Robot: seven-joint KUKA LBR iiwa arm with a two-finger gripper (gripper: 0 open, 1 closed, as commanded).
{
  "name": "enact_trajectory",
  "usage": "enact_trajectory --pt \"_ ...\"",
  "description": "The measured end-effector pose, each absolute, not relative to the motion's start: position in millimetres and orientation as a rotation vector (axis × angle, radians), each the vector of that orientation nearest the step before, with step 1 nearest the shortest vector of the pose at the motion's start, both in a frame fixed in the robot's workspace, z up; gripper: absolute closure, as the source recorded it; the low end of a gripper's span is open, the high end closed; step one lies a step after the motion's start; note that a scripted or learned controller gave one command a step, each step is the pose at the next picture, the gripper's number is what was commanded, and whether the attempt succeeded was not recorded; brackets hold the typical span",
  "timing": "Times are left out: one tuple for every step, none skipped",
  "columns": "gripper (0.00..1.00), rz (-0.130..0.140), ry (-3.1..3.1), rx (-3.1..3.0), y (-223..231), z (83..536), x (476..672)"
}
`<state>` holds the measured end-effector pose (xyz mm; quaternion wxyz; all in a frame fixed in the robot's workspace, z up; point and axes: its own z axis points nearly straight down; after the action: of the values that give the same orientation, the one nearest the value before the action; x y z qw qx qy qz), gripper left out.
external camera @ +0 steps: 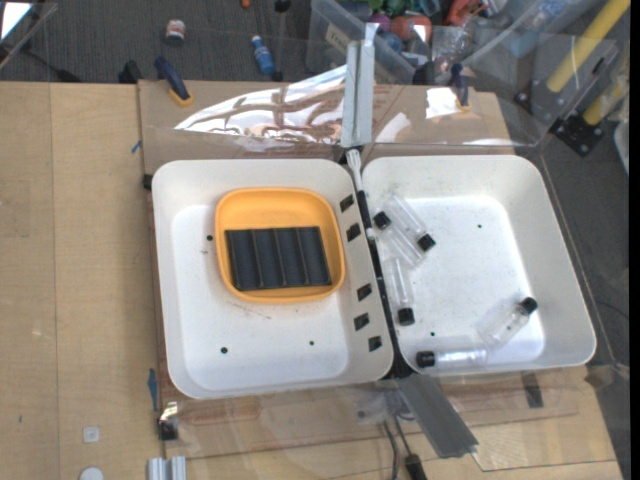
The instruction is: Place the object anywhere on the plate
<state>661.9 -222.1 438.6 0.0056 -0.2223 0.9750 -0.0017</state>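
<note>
A pale wooden bench [70, 268] fills the left and lower frame. Dark grey carpet [110, 18] runs along the top (small tools scattered on it), with a clear plastic tub [345, 13] of colourful toys at upper right.

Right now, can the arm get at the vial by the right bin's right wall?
Probably yes. That vial lies flat, apart from the other vials, with nothing over it. It sits near the right bin's sloped wall, which may crowd a finger.
</note>
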Motion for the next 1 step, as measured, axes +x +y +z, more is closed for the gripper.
enact_trajectory --pt "1.00 -0.006 3.068 -0.609 -224.4 438.5 667.2"
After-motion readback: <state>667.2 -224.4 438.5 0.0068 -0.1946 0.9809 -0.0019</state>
